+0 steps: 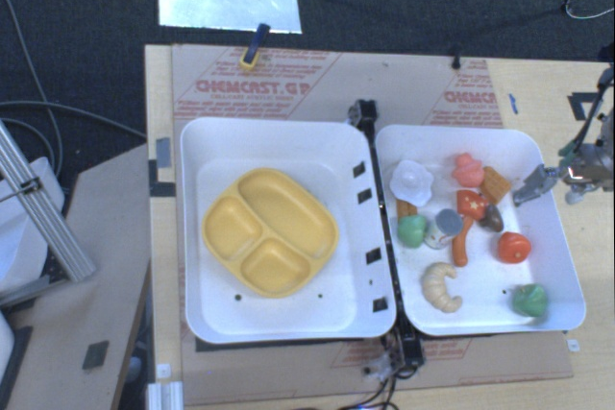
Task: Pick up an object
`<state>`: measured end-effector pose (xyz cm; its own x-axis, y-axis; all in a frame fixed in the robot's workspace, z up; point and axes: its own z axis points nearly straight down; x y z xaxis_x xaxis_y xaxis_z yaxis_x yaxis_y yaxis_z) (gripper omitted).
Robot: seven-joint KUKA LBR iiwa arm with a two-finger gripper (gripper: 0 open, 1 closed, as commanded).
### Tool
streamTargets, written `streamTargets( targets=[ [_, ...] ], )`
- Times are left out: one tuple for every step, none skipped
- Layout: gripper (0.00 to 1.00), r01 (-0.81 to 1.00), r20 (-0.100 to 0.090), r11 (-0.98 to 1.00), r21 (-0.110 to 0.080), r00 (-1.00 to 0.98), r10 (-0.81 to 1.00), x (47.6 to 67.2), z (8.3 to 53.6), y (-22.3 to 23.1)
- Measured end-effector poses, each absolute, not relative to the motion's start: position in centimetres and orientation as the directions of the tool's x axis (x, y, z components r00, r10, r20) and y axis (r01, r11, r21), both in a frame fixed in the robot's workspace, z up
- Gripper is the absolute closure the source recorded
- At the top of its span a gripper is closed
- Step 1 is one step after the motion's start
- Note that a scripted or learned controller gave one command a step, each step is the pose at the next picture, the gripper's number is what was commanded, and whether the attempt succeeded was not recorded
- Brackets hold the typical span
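Fingers [534, 184] of the arm reach in at the right rim of the right bin [562, 245], seen as a grey tip slanting down toward the left; whether they stand apart or closed I cannot tell, and nothing shows between them. They hang over the bin's upper right part, apart from the toys below.

In that bin lie a white fried egg [411, 179] at the upper left, a pink piece [468, 170] and a brown wedge [497, 183] near the top, a red piece [472, 204] with a dark one just beside it, a green ball [411, 229], a small grey can [445, 228], an orange sausage [461, 245], a red tomato [513, 248], a pale croissant [441, 287] and a green vegetable [529, 300] in the lower right corner.

A yellow divided plate [270, 231] with three compartments lies in the left bin [207, 158]. Both bins rest on the bench [288, 82], touching along a black hinge strip.
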<state>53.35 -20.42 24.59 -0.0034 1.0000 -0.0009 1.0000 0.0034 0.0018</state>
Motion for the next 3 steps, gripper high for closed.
streamTargets(
  targets=[
    [0.0, 1.0, 0.005, 0.002, -0.006, -0.001, 1.0, 48.5, 9.3, -14.6],
    [0.0, 1.0, 0.0, 0.012, 0.016, -0.012, 1.0, 52.7, 21.8, -9.6],
    [0.0, 1.0, -0.001, 0.0, 0.001, 0.0, 1.0, 51.5, 8.1, -11.8]
  ],
)
